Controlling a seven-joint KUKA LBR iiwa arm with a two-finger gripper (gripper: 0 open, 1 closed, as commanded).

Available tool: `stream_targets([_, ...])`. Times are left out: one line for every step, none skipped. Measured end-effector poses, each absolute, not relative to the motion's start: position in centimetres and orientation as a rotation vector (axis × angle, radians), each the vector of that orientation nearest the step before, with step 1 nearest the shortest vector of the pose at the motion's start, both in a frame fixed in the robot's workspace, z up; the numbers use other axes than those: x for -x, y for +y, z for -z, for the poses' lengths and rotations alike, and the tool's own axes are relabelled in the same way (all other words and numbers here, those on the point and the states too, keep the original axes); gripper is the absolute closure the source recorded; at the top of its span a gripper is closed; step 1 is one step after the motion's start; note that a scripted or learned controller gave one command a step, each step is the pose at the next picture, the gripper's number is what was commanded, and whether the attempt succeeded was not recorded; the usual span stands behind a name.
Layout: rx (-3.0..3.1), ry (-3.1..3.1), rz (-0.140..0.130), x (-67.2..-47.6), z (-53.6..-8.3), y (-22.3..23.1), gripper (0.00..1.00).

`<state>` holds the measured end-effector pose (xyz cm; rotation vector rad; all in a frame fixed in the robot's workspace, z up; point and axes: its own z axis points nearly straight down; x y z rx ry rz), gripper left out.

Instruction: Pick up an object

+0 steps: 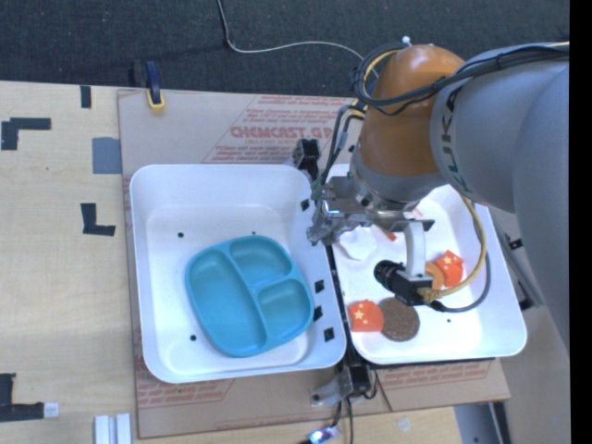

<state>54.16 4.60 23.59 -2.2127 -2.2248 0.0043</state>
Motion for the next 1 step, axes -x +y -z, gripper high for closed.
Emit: stream_targets([2.211,-2.226,-0.004,-51.79,-22.95,9.83,1.0])
